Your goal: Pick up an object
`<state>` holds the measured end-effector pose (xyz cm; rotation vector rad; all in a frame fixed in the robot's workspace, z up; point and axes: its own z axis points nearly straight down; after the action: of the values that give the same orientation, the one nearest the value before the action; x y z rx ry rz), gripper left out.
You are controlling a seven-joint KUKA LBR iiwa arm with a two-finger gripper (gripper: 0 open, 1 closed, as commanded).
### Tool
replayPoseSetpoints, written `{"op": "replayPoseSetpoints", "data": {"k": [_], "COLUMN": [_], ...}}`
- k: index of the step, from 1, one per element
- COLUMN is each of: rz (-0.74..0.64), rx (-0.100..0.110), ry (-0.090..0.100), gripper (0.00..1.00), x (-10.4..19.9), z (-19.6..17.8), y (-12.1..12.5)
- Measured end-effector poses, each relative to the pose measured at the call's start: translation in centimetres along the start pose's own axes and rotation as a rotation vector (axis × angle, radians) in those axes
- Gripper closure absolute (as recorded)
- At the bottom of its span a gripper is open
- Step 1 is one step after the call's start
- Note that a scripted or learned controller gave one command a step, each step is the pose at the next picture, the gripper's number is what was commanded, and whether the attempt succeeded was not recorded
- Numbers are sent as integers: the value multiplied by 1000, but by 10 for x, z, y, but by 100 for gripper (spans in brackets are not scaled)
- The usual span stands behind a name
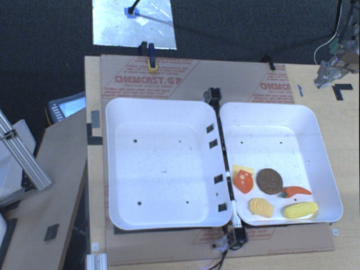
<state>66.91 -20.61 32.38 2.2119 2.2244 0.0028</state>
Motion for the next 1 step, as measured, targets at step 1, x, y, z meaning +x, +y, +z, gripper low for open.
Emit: {"op": "replayPoseSetpoints", "data": {"k": [1], "rz": [0], "rx": [1], "ry": [0], "gripper": [100], "x": [0], "z": [-5], "y": [0]}}
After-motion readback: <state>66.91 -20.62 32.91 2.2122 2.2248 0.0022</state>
